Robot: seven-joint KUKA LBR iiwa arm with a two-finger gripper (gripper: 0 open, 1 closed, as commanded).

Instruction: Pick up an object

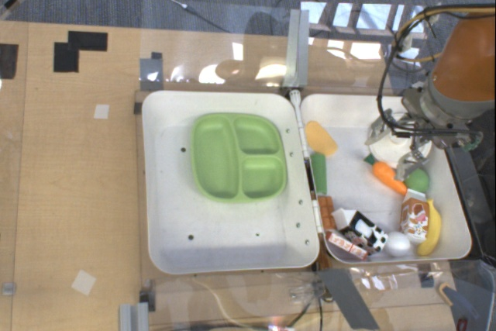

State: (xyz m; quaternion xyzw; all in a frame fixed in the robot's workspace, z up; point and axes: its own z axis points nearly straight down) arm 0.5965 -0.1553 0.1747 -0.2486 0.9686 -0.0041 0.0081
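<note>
Beside smooth tapered carrot (387, 176), hand (408, 152)

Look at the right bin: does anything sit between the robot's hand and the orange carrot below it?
Nothing visible does. The hand hangs just above the carrot in the right bin. A green piece lies beside the carrot, crowding it rather than covering it.

The pincer (403, 147) hangs over the right bin (341, 190). Just below it lie a carrot (387, 176) and, farther down, a banana (431, 229). A divided plate (237, 157) sits well left, in the left bin (167, 190).
</note>
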